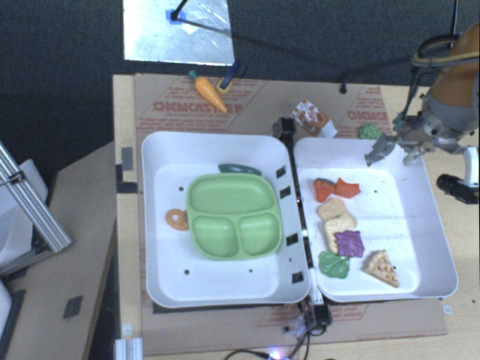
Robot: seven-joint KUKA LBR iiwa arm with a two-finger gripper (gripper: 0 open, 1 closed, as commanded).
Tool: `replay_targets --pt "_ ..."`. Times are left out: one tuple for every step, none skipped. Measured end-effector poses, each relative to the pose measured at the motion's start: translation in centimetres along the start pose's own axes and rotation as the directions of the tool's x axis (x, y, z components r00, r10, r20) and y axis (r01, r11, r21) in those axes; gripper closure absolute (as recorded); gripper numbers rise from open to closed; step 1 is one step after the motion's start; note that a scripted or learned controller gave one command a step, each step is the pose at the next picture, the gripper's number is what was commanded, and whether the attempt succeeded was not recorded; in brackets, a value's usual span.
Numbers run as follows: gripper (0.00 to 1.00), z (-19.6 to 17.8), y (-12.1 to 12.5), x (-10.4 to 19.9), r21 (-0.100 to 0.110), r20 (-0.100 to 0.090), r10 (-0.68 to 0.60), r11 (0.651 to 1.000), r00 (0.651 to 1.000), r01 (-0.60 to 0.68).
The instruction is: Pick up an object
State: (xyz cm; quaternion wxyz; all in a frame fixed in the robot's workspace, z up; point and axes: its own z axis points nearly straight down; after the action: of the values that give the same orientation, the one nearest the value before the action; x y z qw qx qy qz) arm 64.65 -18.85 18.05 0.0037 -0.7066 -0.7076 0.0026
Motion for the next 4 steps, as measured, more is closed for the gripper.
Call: replay_targets --pt "0.0 -0.6 0.3 0.0 -0.011 0.002 -0.002 1.0 1.0 0.002" --pt "0.0 4.3 -0.5 0.6 -0.007 0.001 -0.001 1.0 1.0 0.001" --pt "0.0 9.3 -0.4 0.7 -0.011 0.002 -0.002 1.0 1.0 0.002" --pt "1.0 8.0 -0.2 0.7 -0.016 0.004 -0.005 1.0 1.0 0.005"
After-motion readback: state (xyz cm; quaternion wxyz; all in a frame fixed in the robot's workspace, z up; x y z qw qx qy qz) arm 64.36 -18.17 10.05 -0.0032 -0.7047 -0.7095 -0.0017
